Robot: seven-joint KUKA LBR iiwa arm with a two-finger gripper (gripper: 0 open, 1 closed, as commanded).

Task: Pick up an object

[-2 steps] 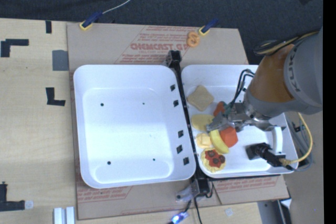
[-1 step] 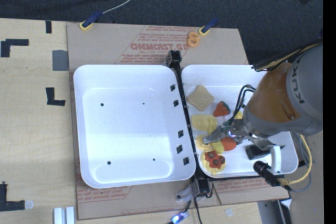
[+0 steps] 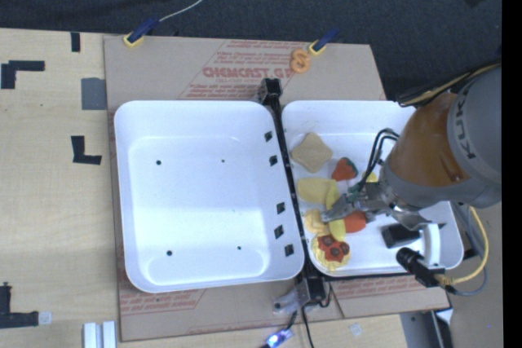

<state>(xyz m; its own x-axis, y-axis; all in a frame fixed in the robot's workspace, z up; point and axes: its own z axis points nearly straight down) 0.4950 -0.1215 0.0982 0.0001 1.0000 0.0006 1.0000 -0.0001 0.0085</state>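
Brown cardboard [image 3: 236, 73] covers the bench under two white bins, and dark carpet lies behind it. Light wood with black marks sits at the far left. A thin white cable [image 3: 200, 0] runs across the carpet and ends near a blue and yellow clip [image 3: 139, 32] on the cardboard's back edge. A second clip [image 3: 324, 39] sits farther right, with a small orange ring [image 3: 300, 60] just beside it.

On the left is the left bin [image 3: 196, 191], white with a few small dark dots on its floor. A black strip with clips [image 3: 280, 175] runs between the two bins.

Next comes the right bin [image 3: 347, 114], which holds a bunch of small toys near its left wall. A tan slice of toast [image 3: 311, 151] lies at the back. In front of it are a red strawberry [image 3: 344, 169], a yellow piece [image 3: 316, 191] and a round yellow and red toy [image 3: 330, 250].

The gripper [image 3: 347, 209] is low among these toys. Its grey fingers [image 3: 336, 213] point left and touch a red piece [image 3: 355, 222]. Whether they are wide, narrow or holding something is too hard to tell. The grey and orange arm [image 3: 440, 151] comes in from the right, over the bin.
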